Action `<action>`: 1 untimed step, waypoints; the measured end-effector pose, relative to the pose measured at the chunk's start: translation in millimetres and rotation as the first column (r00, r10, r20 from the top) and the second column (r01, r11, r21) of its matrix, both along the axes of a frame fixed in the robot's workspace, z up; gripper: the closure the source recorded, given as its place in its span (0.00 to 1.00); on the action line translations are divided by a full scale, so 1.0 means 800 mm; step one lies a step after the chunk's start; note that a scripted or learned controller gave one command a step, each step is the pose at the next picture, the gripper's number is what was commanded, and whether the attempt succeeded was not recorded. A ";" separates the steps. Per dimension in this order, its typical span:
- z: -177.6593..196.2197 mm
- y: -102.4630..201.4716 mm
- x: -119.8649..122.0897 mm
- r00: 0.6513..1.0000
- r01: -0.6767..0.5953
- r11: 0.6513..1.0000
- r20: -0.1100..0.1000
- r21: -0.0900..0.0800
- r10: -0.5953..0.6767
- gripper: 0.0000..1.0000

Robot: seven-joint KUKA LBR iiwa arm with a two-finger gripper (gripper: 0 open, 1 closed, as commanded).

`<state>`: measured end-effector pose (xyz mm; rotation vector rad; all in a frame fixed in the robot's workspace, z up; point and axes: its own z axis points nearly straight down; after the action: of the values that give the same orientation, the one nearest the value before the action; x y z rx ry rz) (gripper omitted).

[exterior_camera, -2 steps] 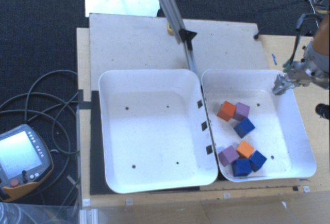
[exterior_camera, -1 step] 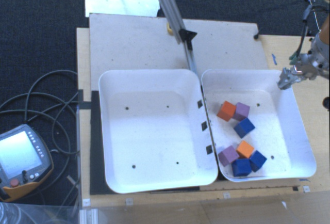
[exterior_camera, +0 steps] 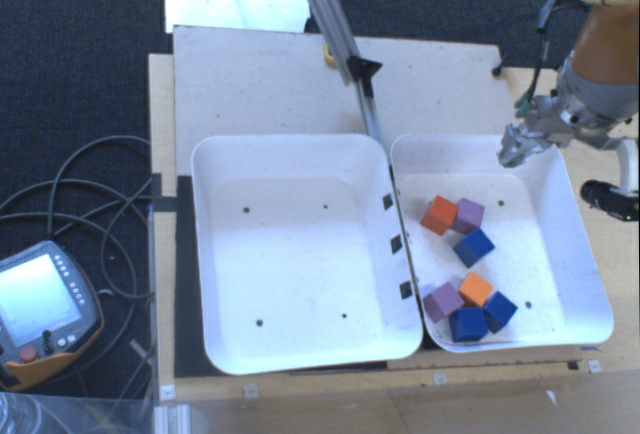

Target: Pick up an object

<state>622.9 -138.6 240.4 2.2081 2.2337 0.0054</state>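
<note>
Above the right bin's (exterior_camera: pixel 575 222) far corner hangs the gripper (exterior_camera: pixel 512 150); we cannot tell its opening, and see nothing in it. We judge the risk lies nearer: cubes touch, orange cube (exterior_camera: pixel 438 215) against purple cube (exterior_camera: pixel 469 214), blue cube (exterior_camera: pixel 473 247) just beside, so fingers may jam or shove.

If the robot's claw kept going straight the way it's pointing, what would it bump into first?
The gripper points down and leftward over the right bin. Probably it would meet the bin's bare white floor first, short of the orange cube and purple cube. Depth is unclear from one view.
</note>
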 end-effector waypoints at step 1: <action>-0.011 0.072 -0.001 1.000 0.001 1.000 -0.002 0.000 -0.001 1.00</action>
<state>621.8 -81.0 231.6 2.2099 2.2339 0.0032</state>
